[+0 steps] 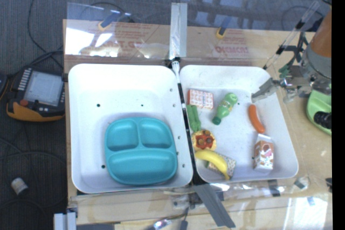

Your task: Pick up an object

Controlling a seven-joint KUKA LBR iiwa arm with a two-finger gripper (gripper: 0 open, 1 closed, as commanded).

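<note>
smooth teal divided tray (141, 151); curved yellow banana (212, 161); slim orange carrot (256, 118)

Right-hand shallow white plastic bin (280, 169), right of frame centre, holds all the candidate objects.

- Flat pink-and-white patterned square packet (200, 98): upper left of the bin, lying flat.
- Green plastic bottle (225, 108): just right of the packet, on its side, tilted, cap end toward lower left.
- Slim dark green vegetable-shaped toy (193, 116): along the bin's left wall, below the packet.
- Round yellow-and-red pizza-like toy (204, 140): directly below it (touching or nearly so).
- Yellow toy banana (212, 160): lower left of the bin, lying diagonally, just under the round toy.
- Orange carrot-like stick (256, 118): right side, angled.
- Small white-and-brown carton (263, 153): below the orange stick, near the lower right corner.
</note>
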